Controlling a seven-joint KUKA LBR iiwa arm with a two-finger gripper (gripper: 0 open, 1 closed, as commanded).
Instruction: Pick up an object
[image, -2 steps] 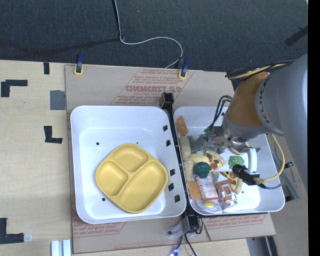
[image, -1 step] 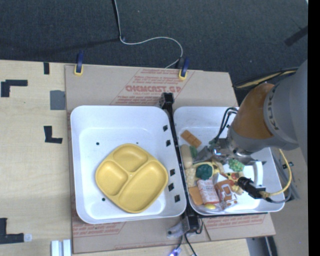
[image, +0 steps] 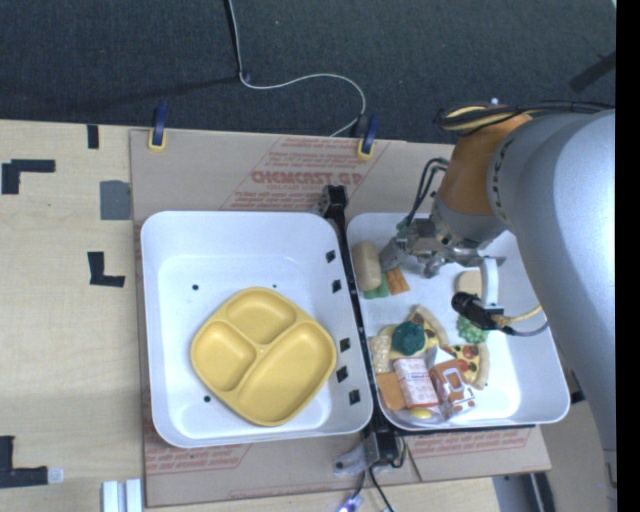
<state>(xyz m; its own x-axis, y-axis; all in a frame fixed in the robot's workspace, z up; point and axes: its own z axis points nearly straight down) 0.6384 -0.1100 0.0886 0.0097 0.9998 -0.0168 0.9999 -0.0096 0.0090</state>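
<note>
My gripper hangs low over the back left part of the right bin. Its fingers are hidden under the wrist, so their state is unclear. Just left of it lies a tan bun-like piece with a green bit below it and a small orange piece beside that. Nearer the front of the same bin sit a dark green round object, a banana, a red and white packet and several other small toy foods in a heap.
The left bin holds a yellow divided plate. The black divider clips run between the two bins. The arm's grey bulk covers the right bin's right side.
</note>
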